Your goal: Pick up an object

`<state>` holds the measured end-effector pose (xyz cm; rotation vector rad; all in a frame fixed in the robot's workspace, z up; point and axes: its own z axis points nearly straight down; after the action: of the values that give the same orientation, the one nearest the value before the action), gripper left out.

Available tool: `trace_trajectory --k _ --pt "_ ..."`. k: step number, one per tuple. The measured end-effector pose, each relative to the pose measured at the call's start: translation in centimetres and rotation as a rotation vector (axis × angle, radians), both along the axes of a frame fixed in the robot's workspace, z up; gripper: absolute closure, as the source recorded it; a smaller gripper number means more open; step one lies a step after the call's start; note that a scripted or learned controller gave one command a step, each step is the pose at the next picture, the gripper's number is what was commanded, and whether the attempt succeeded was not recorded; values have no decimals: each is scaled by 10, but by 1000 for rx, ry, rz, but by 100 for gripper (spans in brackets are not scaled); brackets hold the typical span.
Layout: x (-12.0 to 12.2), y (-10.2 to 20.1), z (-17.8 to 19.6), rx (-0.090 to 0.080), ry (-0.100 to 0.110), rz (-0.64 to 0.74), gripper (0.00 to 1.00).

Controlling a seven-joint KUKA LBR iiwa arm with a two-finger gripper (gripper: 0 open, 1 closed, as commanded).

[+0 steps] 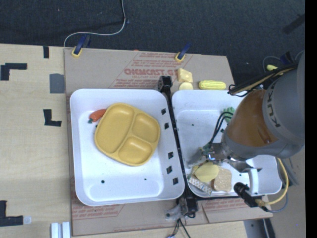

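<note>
My gripper [214, 156] is low in the right bin [198, 113], just above a pale yellow rounded object [206, 172] near the bin's front edge. A tan bread-like slice [223, 181] lies to the right of that yellow object, and a small grey patterned piece [198, 184] lies in front of it. The arm's grey and orange body hides most of the gripper. A yellow divided plate [128, 133] lies in the left bin [84, 182], with an orange carrot-like item [97, 114] poking out from behind its far left edge.
Outside the bins at the back, on the cardboard, are a yellow corn cob [212, 85] and two pale yellow pieces [184, 76]. A black divider with clips [171, 133] runs between the bins. Something green [228, 113] shows beside the arm in the right bin.
</note>
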<state>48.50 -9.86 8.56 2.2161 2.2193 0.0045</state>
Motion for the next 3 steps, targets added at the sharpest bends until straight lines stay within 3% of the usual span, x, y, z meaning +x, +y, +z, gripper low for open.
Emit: trace_trajectory --k 1,2,3 --pt "114 -14 69 -2 -8 3 0" --pt "62 -6 -3 0 5 -2 0" --pt "-2 -1 0 1 3 -2 0"
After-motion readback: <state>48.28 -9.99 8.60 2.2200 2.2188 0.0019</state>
